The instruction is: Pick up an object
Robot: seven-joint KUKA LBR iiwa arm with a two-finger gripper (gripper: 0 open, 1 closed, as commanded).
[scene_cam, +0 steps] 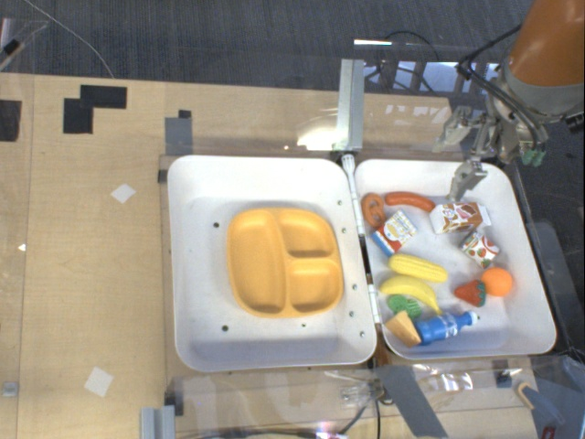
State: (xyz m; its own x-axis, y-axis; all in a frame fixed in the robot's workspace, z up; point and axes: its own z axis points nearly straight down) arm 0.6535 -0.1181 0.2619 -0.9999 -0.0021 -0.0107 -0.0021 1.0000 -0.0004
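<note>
The right bin (535,273) holds several toy foods: a red sausage (409,200), a brown pretzel (373,209), a red-and-white carton (395,230), a brown-and-white carton (456,216), a small box (478,247), an orange (498,282), a strawberry (470,292), two yellow bananas (419,267), a blue bottle (443,327) and a tan wedge (402,329). My gripper (462,158) hangs over the bin's back edge, just above and behind the brown-and-white carton. It is open, with nothing between its fingers.
The left bin (196,245) holds a yellow divided plate (283,261). A metal post (351,99) stands at the back between the bins. Cables and brackets sit behind the right bin, and a wooden benchtop (82,273) lies to the left.
</note>
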